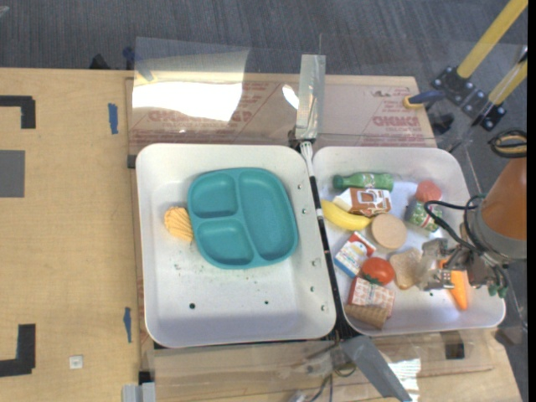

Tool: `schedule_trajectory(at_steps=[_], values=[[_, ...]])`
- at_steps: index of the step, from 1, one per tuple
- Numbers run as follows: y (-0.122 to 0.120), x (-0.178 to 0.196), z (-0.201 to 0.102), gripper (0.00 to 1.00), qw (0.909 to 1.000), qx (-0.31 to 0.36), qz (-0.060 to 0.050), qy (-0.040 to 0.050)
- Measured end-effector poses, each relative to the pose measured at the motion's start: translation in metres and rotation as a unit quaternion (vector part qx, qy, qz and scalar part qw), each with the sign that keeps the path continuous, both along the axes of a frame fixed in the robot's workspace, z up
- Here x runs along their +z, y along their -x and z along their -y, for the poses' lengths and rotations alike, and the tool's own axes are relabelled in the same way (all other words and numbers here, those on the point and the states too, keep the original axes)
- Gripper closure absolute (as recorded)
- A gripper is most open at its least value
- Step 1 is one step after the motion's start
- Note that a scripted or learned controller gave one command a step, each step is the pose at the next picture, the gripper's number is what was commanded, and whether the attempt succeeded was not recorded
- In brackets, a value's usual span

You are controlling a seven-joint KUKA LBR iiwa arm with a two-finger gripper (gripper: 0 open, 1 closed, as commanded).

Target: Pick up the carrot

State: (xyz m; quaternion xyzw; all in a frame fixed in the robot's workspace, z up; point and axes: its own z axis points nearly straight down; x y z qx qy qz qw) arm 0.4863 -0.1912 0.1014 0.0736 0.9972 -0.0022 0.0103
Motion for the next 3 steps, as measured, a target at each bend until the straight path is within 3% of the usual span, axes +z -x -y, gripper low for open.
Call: schedule_trajectory(at_steps=[1, 2, 3], values=[[-0.003, 0.079, -0.064, 1.0, 0.9981, 0.061, -0.004, -0.0017], [-0.057, 0.115, -0.098, 1.0, 0.9955, 0.095, -0.005, -0.0018], [-0.094, 0.161, 0.013, 1.0, 0.9791, 0.203, -0.005, 0.0025]])
